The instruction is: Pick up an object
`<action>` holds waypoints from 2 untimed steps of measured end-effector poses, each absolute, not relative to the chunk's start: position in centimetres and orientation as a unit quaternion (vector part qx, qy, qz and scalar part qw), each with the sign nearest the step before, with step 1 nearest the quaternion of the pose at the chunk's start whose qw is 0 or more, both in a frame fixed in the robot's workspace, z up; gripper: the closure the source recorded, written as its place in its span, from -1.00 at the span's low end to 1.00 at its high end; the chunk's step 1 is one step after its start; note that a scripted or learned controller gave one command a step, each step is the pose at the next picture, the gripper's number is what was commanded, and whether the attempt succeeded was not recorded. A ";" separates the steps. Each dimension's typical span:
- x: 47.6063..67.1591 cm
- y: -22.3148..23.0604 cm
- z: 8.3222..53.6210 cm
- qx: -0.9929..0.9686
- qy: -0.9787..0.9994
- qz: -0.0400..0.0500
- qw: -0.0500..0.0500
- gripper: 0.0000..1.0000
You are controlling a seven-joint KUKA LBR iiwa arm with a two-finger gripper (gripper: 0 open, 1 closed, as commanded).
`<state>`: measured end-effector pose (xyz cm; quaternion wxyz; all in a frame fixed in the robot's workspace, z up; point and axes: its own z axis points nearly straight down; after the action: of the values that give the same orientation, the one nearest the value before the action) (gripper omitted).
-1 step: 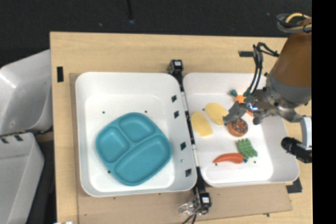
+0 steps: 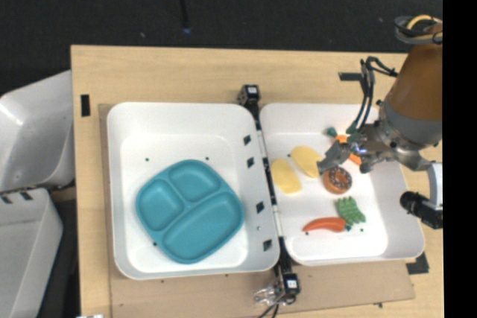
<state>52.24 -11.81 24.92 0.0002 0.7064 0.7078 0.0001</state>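
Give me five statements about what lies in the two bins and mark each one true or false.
1. The blue divided plate lies in the left bin. True.
2. Two yellow pieces lie in the right bin. True; the second one sits just beyond the first.
3. The carrot rests on the blue plate. False; it lies on the floor of the right bin, near its front edge.
4. The gripper is over the left bin. False; it is over the right bin, just above the round brown item.
5. A green leafy piece lies right beside the carrot's end. True.
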 end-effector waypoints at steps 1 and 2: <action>51.5 -12.2 18.8 0.707 0.707 -0.002 -0.002 -1.00; 51.9 -12.9 14.2 0.707 0.707 -0.001 -0.001 -1.00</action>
<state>51.89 -12.95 14.22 -0.0009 0.7074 0.7068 -0.0014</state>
